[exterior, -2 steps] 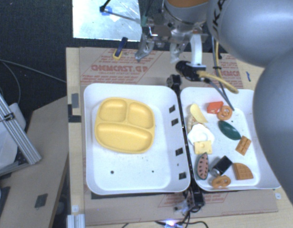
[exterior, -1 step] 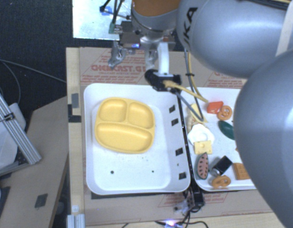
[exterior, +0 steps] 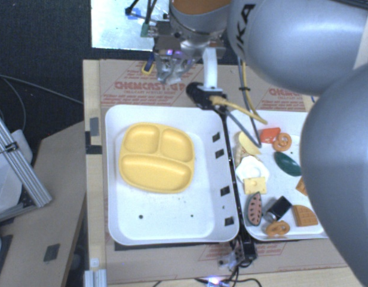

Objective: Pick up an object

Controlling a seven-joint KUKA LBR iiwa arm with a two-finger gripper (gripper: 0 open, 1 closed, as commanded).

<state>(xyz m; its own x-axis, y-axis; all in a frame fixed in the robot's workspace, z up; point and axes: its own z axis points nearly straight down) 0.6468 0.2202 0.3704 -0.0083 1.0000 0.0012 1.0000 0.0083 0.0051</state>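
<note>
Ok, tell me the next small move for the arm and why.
Probably swing the gripper toward the right bin and lower it there. It hangs over the cardboard beyond the bins, while the small items, such as the watermelon slice and pretzel, lie in that bin. The left bin holds a yellow divided plate.

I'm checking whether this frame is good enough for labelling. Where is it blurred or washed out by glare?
Camera view: the arm, close to the lens, is soft and out of focus; the gripper is slightly blurred; the left white bin is bright but keeps detail; the yellow tray and the toy food read sharply enough.
</note>
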